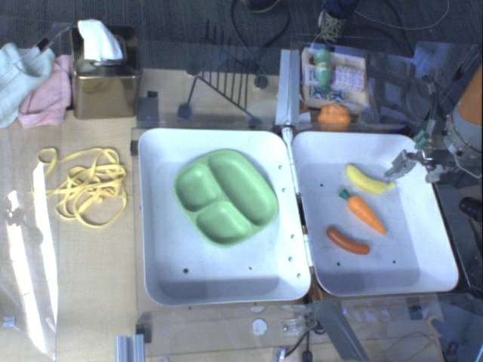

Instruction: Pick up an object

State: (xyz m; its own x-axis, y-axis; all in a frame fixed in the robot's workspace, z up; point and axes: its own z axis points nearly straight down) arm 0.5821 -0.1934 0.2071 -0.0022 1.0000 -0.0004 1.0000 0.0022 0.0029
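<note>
In the right shallow white bin (423,277) lie three toy foods: a curved yellow plastic banana (366,179) near the upper middle, an orange carrot with a green top (364,213) just below it, and a short reddish-brown sausage (348,240) lower still, all apart from one another. The two-finger gripper (411,163) reaches in at the bin's right rim, just beside the banana's right end; it is small and blurred, so its opening cannot be told. The left white bin (162,270) holds a green sectioned plastic plate (225,196).
</note>
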